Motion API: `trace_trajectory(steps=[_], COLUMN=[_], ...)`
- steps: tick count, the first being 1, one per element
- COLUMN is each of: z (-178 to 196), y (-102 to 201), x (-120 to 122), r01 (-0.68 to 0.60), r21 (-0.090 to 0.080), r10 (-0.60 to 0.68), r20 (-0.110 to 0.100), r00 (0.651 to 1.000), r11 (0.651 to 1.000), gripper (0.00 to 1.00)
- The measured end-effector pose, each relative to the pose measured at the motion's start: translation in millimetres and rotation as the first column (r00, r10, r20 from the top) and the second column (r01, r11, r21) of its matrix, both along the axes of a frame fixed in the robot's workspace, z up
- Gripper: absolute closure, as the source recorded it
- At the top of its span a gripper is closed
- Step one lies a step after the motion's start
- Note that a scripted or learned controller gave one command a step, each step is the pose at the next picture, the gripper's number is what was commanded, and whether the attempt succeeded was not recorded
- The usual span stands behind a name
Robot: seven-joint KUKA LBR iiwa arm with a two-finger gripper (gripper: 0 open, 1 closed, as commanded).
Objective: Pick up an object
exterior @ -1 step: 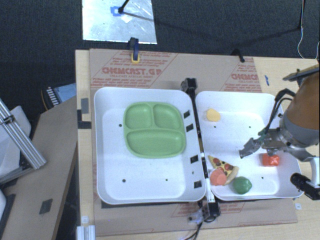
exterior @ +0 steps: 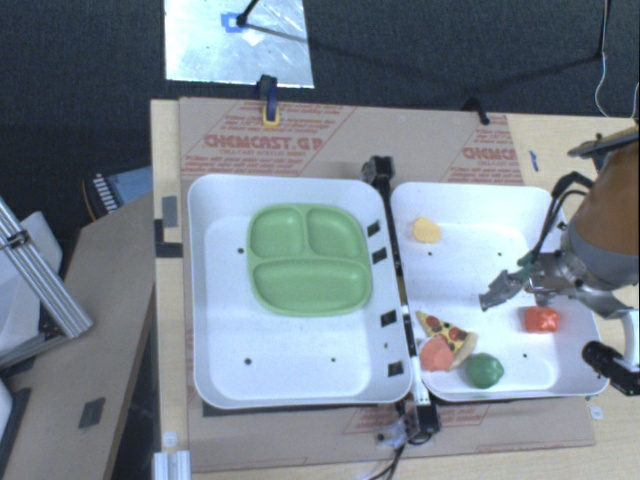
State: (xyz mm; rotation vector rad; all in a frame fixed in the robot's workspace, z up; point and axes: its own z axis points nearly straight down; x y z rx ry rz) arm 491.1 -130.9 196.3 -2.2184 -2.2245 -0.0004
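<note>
The right bin holds several small toy foods. A yellow piece lies near its back left. A pizza slice, a pink-red piece and a green ball cluster at the front left. A red piece sits toward the right. My gripper hangs over the bin's middle, pointing left, just left of and above the red piece. Nothing shows in its grasp.
The left bin holds a green divided plate. A black divider with clips runs between the bins. The arm enters from the right over the right bin's edge. Cardboard lies under both bins.
</note>
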Motion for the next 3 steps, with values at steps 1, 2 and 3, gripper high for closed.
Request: trace_trajectory(steps=[1, 2, 3], z=[-42.6, -103.4, -108.5], y=[0.1, -1.8, -1.1], x=[-4.6, -5.0, -2.9], r01=[0.002, 0.002, 0.000], r21=[0.001, 0.001, 0.004], r10=[-0.002, -0.002, 0.000], r20=[-0.002, 0.000, 0.001], r00=[1.000, 1.000, 1.000], r11=[1.000, 1.000, 1.000], gripper=[0.00, 0.00, 0.00])
